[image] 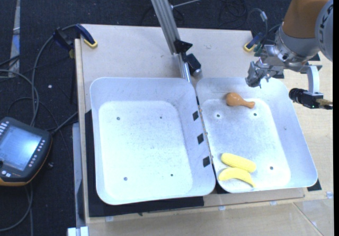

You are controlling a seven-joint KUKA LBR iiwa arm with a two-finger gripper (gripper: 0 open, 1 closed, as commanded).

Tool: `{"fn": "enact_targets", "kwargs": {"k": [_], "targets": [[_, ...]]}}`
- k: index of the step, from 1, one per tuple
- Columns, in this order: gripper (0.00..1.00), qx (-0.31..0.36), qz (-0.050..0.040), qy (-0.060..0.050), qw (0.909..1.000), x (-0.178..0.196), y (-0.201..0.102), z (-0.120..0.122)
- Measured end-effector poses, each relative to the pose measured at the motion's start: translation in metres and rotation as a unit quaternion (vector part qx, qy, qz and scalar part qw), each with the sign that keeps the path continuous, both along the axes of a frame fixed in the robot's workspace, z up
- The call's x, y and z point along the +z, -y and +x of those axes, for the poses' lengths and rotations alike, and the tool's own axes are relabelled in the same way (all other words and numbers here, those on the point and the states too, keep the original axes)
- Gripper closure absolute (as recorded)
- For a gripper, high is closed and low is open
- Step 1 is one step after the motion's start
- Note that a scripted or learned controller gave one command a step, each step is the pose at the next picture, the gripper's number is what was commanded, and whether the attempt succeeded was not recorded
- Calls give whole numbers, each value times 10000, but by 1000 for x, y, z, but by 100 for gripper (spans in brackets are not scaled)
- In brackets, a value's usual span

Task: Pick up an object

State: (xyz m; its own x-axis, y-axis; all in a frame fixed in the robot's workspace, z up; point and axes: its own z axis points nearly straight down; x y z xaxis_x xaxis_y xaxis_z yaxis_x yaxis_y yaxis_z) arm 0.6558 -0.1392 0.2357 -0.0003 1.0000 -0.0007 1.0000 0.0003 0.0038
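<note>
Ideally the hand (258,78), its grip state unclear, drops onto the drumstick (238,101) just below-left, straddling its narrow shaft.

The arm (310,12) is cut off by the right edge; the claw's (255,80) grip is too small to read.

No readable text, labels, brands or numbers anywhere; partial dark letters on the arm (312,12) at the far right (cut off, too unclear to read).
</note>
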Motion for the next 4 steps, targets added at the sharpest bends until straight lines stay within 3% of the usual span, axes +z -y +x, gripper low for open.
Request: {"fn": "enact_targets", "kwargs": {"k": [1, 4], "targets": [[100, 14, 7, -12, 10000, 8, -41, -30], [100, 27, 10, -24, 10000, 2, -206, -117]]}}
